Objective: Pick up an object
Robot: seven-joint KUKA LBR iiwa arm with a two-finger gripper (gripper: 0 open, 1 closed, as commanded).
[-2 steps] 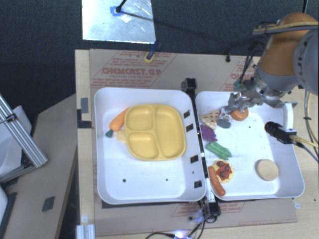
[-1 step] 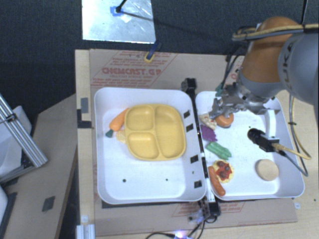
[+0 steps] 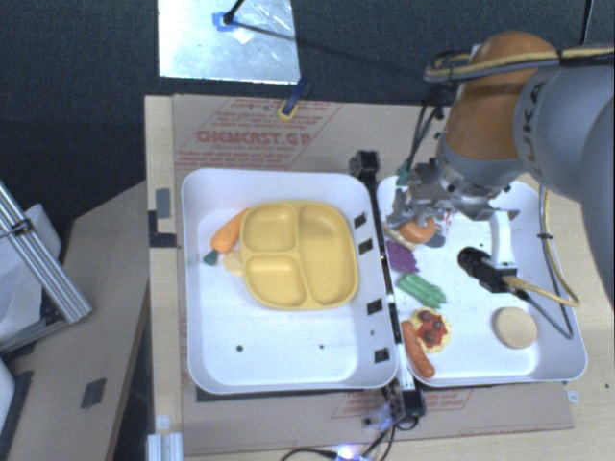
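We're low in the right bin (image 3: 553,349) with the gripper (image 3: 419,217) right over an orange round piece (image 3: 417,230) near the divider. We can't tell how the fingers stand, so no lift counts yet.

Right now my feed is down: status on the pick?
Tool low in right white bin, over orange round toy. Grasp unconfirmed. Purple toy and green toy close beside.

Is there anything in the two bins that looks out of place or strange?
Yes. The carrot in the left bin is wedged under the edge of the yellow divided plate, so that edge appears propped on it rather than lying flat.
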